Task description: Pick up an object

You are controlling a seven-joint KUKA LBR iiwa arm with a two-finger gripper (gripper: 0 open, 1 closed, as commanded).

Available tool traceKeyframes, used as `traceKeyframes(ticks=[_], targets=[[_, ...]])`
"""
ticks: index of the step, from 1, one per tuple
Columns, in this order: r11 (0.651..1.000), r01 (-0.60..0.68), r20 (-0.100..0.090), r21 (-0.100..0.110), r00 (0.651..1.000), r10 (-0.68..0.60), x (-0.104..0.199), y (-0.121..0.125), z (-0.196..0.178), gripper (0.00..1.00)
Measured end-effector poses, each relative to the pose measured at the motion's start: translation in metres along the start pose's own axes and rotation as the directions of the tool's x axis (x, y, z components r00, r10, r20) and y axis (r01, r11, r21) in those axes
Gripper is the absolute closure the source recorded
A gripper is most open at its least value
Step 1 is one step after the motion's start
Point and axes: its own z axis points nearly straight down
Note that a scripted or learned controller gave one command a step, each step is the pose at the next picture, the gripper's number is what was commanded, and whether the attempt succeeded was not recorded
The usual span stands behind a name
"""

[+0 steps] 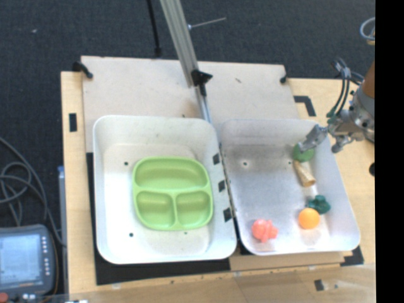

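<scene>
Two shallow white bins are seen side by side on the tabletop (76, 169). The left bin (113, 137) is taken up largely by a green divided plate (172, 192), with bare floor left around it on all sides.

In the right bin (265, 144), the left and middle floor is open. The objects are gathered along the right side: a green piece (303, 153) near the right wall, a tan block (306, 174) just below it, a dark green object (320, 203) touching an orange ball (308, 218) near the lower right corner, and a pink toy (264, 230) close to the front wall.

The gripper (328, 137) is seen at the right bin's right rim, just above the green piece. Whether the jaws are wide or narrow cannot be told, and nothing is seen between them.
</scene>
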Motion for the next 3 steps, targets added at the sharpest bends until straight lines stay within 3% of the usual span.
traceKeyframes(ticks=[1, 3], targets=[[1.000, 0.001, 0.001, 0.001, 1.000, -0.001, 0.000, 0.000, 0.000, 0.00], [1.000, 0.005, -0.001, 0.006, 1.000, -0.005, 0.007, 0.010, 0.109, 0.00]])
